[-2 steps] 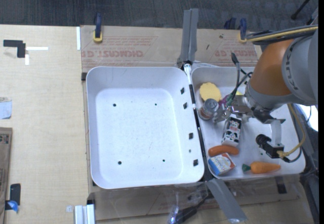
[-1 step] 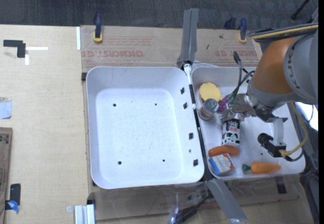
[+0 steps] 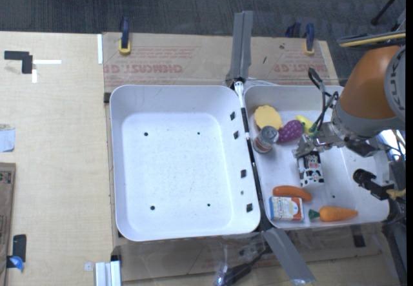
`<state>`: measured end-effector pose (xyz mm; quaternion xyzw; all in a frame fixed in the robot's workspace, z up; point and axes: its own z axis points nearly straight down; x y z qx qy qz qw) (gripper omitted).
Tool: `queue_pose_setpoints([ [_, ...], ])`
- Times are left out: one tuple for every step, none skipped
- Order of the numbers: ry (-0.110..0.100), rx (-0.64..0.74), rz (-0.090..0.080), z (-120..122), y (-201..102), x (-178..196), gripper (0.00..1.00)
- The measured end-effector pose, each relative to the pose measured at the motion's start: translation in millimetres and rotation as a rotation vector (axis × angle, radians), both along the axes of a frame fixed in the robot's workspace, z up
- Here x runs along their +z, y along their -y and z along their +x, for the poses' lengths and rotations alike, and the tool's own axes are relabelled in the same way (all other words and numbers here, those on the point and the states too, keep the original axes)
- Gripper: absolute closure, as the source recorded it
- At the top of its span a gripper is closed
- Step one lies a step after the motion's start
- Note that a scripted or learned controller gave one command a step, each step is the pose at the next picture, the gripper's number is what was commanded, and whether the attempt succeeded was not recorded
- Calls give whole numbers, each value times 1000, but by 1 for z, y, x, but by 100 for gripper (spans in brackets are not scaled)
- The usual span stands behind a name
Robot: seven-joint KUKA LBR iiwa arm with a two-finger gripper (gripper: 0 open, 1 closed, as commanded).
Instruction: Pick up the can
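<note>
Carrot (image 3: 337,214) lowest; can (image 3: 264,139) (by the divider) lies left of jaws.

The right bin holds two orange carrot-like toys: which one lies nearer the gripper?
The upper carrot, just below the gripper and above the small carton. The other carrot lies lower, by the right bin's front wall.

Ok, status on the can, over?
Hand low in right bin, right of the can. Can lying free by the divider. Purple grapes sit between them; yellow lemon behind the can.
</note>
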<state>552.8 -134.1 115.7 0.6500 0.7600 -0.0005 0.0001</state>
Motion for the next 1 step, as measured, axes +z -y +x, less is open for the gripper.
queue_pose_setpoints([
  [-1, -296, -2, 60, -9, 136, 100],
])
